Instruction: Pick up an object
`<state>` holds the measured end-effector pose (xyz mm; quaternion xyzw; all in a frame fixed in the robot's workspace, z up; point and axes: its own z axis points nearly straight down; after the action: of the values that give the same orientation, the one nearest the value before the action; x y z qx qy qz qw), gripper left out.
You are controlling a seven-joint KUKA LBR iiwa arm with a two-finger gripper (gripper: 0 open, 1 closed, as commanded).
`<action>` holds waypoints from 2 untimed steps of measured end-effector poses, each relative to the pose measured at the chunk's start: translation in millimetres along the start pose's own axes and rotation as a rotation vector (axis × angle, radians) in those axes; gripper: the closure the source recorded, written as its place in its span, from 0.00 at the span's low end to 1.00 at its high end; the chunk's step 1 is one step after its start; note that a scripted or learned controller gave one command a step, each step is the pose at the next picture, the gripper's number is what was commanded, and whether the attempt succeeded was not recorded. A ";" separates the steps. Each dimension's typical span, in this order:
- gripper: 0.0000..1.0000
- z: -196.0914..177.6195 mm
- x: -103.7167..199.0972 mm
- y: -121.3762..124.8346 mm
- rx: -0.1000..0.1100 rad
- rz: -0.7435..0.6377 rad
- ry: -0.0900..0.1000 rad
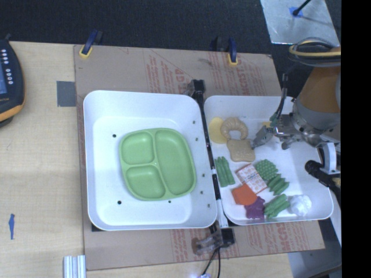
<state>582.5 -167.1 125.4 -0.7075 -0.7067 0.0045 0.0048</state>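
The right bin (301,216) holds several small toy items. Among them are a beige ring (234,127) on a yellow disc (215,131), a beige slab (240,150), a green pod (224,171), a red-and-white packet (251,178), an orange piece (244,195) and a purple piece (255,208). Green knobbly pieces (268,168) lie toward the middle. My gripper (262,138) hangs low over the bin's upper middle, just right of the beige ring and slab. I see nothing held in it.
The left bin (98,207) contains a green divided plate (156,164). A white crumpled item (299,202) lies at the right bin's near right. A black and yellow pendant (8,80) rests at the bench's left edge. Clamps (232,51) pin the cardboard at the back.
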 end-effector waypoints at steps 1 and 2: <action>0.00 30.8 -2.9 -50.8 -0.022 -0.001 -0.001; 1.00 22.7 -3.9 -52.3 -0.012 -0.006 -0.002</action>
<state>529.9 -171.0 103.4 -0.7052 -0.7090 0.0007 -0.0001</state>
